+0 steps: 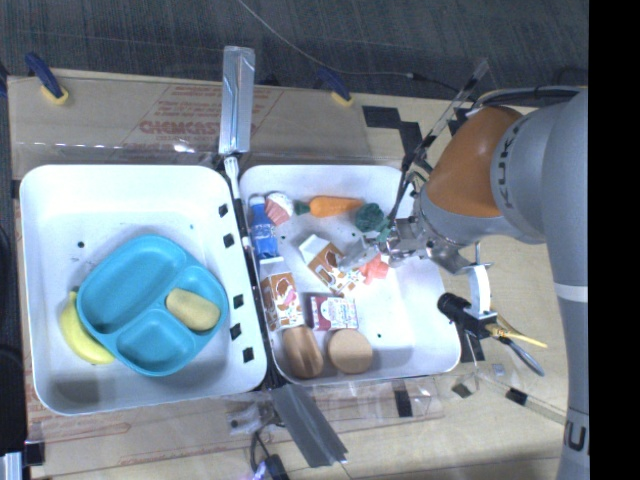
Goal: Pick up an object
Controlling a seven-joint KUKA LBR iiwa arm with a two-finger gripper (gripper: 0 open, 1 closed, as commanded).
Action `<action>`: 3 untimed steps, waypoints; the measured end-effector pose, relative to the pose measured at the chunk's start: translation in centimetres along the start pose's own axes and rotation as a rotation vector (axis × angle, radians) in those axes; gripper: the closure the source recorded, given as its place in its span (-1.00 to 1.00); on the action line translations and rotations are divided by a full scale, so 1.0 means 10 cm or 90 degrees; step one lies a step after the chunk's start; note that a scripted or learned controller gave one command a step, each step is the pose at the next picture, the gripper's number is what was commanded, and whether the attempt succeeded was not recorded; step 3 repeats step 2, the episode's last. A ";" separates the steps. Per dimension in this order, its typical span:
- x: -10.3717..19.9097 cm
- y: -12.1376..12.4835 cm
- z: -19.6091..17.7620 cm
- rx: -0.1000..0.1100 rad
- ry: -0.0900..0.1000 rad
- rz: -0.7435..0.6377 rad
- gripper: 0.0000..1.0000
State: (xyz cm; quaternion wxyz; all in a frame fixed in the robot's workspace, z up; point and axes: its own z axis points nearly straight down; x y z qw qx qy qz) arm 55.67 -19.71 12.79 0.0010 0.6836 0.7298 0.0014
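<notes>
Orange toy carrot (335, 207) near the gripper (385, 243), whose finger state I cannot tell, looks light, stiff and smooth; grasp across its middle.

The right bin (425, 353) was crowded along its left wall and top with packets, a bottle (262, 236) and a carrot (335, 207); its lower right floor stayed open for passing.

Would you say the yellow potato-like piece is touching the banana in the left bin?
Apart. The camera view shows the potato-like piece lying inside the blue tray, whose rim separates it from the banana outside.
</notes>
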 end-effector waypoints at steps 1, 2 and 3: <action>-0.20 0.56 0.19 -0.019 -0.005 0.219 -1.00; 0.03 0.86 0.12 0.001 -0.001 0.133 -1.00; 0.03 0.86 0.12 0.001 -0.001 0.133 -1.00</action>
